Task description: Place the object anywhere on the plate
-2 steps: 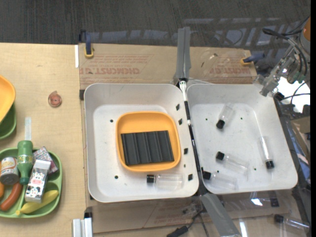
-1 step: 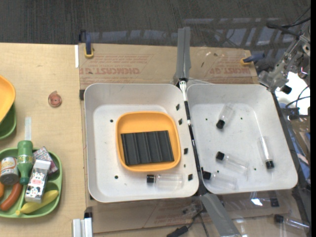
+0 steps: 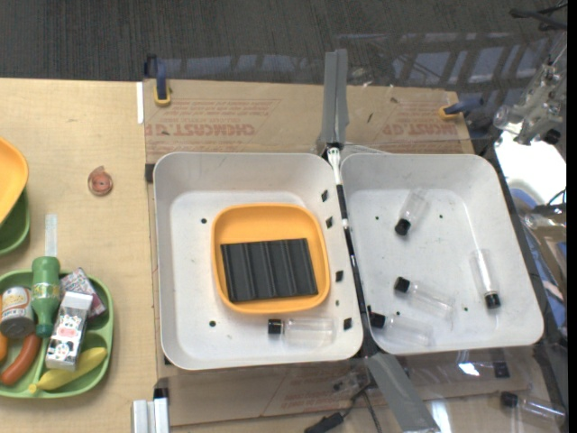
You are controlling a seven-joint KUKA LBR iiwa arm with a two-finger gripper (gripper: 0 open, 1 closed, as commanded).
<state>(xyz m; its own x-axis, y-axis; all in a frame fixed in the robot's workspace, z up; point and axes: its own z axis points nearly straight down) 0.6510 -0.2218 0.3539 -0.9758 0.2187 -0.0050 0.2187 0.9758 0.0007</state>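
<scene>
A square yellow plate [image 3: 270, 216] with a dark ridged centre lies in the middle of the left bin [image 3: 180, 242]. Just in front of the plate, on the bin floor, lies a clear vial [image 3: 302, 329] with a black cap pointing left. It is close to the plate's front rim but off the plate. The right bin [image 3: 509, 242] holds several more clear black-capped vials: one at the back [image 3: 410, 213], one in the middle [image 3: 422, 294], one at the right [image 3: 483, 278], and one against the front left corner [image 3: 397, 331].
A green tray [image 3: 90, 368] of toy food stands on the wooden table at the far left, with an orange dish [image 3: 9, 183] behind it and a small pink disc [image 3: 100, 182] nearby. A grey post [image 3: 335, 97] rises behind the seam between the bins.
</scene>
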